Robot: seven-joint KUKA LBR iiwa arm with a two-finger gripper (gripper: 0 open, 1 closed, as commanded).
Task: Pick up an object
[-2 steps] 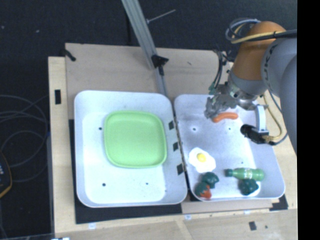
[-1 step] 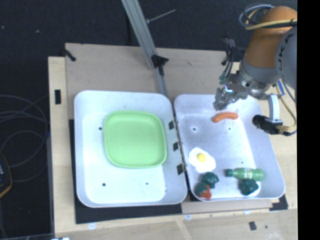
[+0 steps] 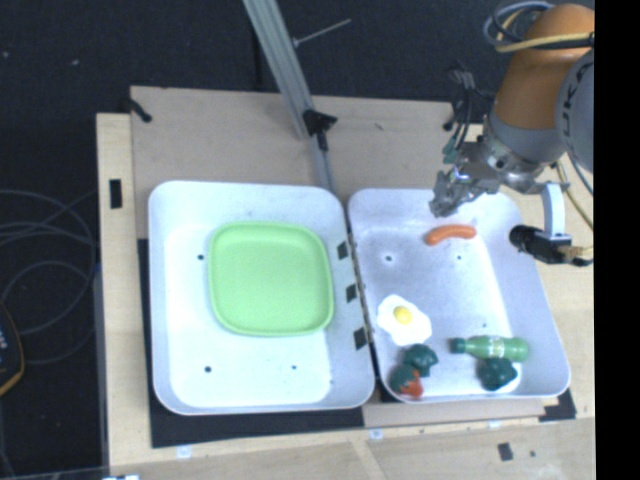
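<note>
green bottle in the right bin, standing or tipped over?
Tipped over. The green bottle lies on its side on the floor of the right bin, long axis running left to right, near the bin's front edge.

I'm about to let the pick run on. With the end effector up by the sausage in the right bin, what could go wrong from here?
1. The end effector sits just above-left of the orange sausage, not over it; a straight descent may miss or nudge it.
2. The sausage lies near the right bin's far wall, so the end effector could catch the rim.
3. The sausage is thin and rounded; it may roll or slip out.
</note>
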